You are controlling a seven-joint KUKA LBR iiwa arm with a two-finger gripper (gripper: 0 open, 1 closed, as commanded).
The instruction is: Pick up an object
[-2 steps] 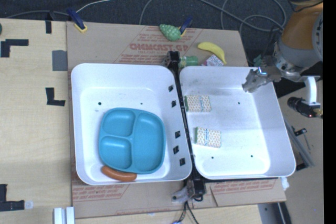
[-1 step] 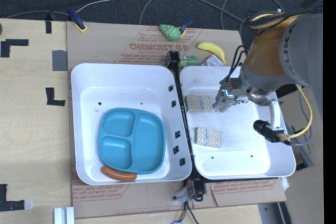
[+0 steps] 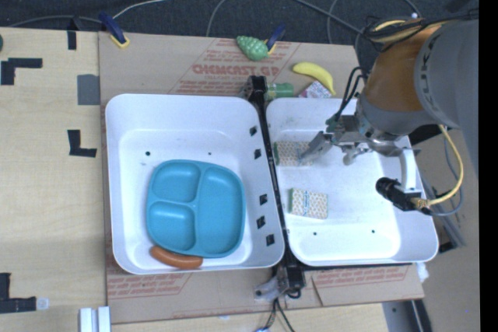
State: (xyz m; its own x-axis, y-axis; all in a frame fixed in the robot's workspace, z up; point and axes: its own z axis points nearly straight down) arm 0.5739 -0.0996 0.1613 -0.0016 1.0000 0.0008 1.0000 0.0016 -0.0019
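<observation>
1. Two flat packets are noted in the right bin (image 3: 405, 245). The upper packet (image 3: 288, 152) lies near the bin's left wall; the lower packet (image 3: 309, 203) lies flat on the floor, apart from the first and nearer the bin's middle.

2. The upper packet is judged the likelier target, as it lies just beside the fingertips. Both packets are judged light, thin and pliable, probably slick-wrapped. Little height is offered above the floor, so a pinch across a short edge or a raised corner is advised; a flat top-down closure is judged likely to slide off.

3. The gripper (image 3: 323, 144) is seen low over the right bin, its two fingers spread apart. The left fingertip is close to the upper packet's right edge; contact cannot be confirmed. Nothing is seen between the fingers.

4. The arm (image 3: 401, 82) is reached in from the right, its orange band above the wrist, with the wrist tilted toward the bin's left wall.

5. In the left bin (image 3: 124, 120), a blue divided plate (image 3: 194, 206) is recorded, with a sausage (image 3: 176, 258) touching its near rim. A banana (image 3: 313, 75) and a green object (image 3: 252, 47) lie outside the bins.
</observation>
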